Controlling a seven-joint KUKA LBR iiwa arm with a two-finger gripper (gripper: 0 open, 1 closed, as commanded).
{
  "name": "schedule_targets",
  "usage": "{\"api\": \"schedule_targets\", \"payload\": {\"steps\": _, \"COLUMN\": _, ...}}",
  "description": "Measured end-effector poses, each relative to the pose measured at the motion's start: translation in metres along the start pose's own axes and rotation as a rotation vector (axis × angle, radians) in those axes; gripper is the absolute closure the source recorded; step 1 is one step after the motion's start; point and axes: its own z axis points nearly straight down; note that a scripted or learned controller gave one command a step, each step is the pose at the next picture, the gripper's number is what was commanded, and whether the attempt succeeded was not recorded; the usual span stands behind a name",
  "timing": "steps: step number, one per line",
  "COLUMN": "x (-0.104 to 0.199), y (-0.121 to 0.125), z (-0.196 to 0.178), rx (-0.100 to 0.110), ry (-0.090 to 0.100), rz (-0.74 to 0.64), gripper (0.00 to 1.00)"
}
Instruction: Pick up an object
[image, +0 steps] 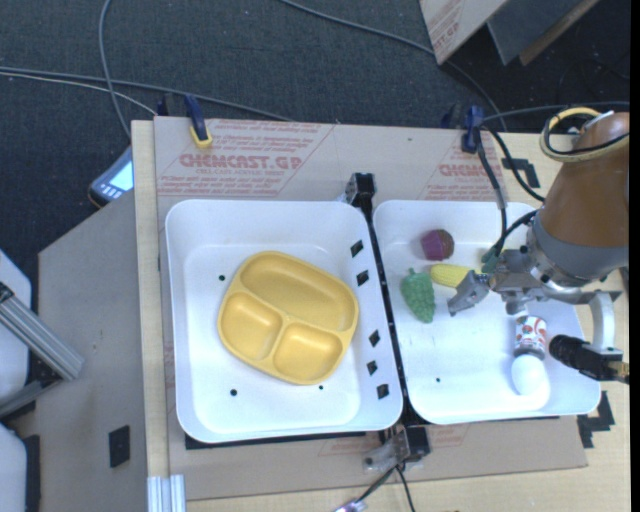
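Yellow corn-like piece lies in the right bin, just left of the gripper. Gripper fingers spread, nothing between them, tips beside the corn. Green leafy item just left; purple item above; small bottle right. Left bin holds a yellow divided plate.
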Motion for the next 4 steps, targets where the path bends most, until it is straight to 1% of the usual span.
{"api": "schedule_targets", "payload": {"steps": 1, "x": 0.000, "y": 0.003, "z": -0.007, "rx": -0.014, "ry": -0.002, "rz": -0.003, "gripper": 0.00}}
{"api": "schedule_targets", "payload": {"steps": 2, "x": 0.005, "y": 0.005, "z": 0.055, "rx": -0.009, "ry": 0.000, "rz": -0.003, "gripper": 0.00}}
{"api": "schedule_targets", "payload": {"steps": 3, "x": 0.006, "y": 0.005, "z": 0.108, "rx": -0.010, "ry": -0.001, "rz": -0.002, "gripper": 0.00}}
{"api": "schedule_targets", "payload": {"steps": 4, "x": 0.006, "y": 0.006, "z": 0.095, "rx": -0.016, "ry": -0.001, "rz": -0.001, "gripper": 1.00}}
